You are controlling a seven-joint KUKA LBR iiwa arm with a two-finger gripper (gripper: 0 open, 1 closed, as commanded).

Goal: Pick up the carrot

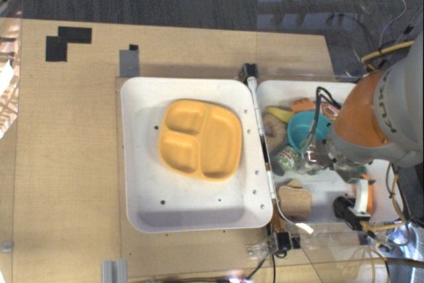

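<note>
In the right bin point(311, 88), an orange piece that looks like the carrot point(303, 104) lies at the back, just behind a teal cup point(303, 129). The arm's orange band and wrist hide whatever of it lies further right. My gripper point(313, 158) hangs low over the middle of the right bin, at the cup's near side and beside a small green-labelled can point(286, 158). Nothing can be seen held in it. The carrot lies well behind the gripper, on the far side of the cup.
A yellow banana-like piece point(281, 114) and a beige lump point(274, 125) lie left of the cup. A slice of bread point(295, 201) sits at the right bin's front left. The left bin point(142, 209) holds an orange divided plate point(200, 138).
</note>
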